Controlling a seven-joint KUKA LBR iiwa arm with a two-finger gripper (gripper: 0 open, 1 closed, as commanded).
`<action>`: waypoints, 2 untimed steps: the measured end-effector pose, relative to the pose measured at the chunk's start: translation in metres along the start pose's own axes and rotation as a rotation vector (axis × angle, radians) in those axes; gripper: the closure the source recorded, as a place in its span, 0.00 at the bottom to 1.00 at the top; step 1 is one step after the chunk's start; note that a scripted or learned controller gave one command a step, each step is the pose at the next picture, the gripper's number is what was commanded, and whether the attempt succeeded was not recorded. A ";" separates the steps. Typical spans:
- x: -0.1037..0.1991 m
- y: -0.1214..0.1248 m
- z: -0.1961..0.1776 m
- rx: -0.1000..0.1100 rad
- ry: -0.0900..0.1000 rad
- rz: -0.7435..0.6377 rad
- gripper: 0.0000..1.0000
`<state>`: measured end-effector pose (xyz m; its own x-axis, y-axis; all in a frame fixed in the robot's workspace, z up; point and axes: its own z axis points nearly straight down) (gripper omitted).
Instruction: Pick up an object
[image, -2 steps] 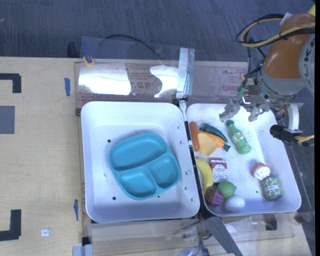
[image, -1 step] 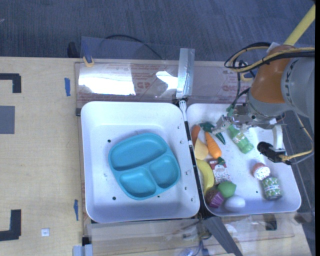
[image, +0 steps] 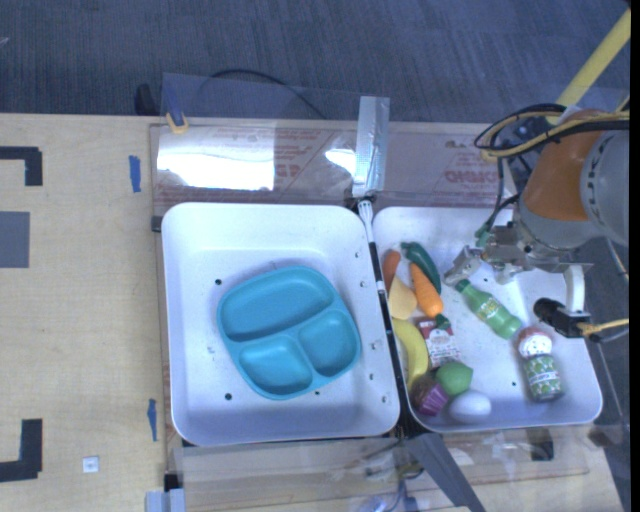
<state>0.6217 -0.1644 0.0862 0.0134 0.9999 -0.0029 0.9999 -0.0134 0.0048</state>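
The pale wooden surface (image: 80, 330) carries two white bins; dark carpet lies beyond. The tool (image: 478, 262) hangs over the right bin (image: 585, 405), whether apart or together I cannot tell. Just below it lies a green bottle (image: 490, 309); further left, a carrot (image: 426, 290) and banana (image: 409, 345). A blue divided tray (image: 288, 330) fills the left bin (image: 185, 300). The arm is cut off at right.

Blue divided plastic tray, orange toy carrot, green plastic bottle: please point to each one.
blue divided plastic tray (image: 288, 330), camera view, on its largest upper compartment.
orange toy carrot (image: 426, 289), camera view, mid-body.
green plastic bottle (image: 489, 309), camera view, mid-body.
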 end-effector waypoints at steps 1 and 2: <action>0.002 0.002 -0.012 -0.007 0.002 -0.002 1.00; 0.002 0.002 -0.012 -0.005 0.002 -0.001 0.00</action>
<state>0.6237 -0.1622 0.0978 0.0122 0.9999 -0.0008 0.9999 -0.0122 0.0099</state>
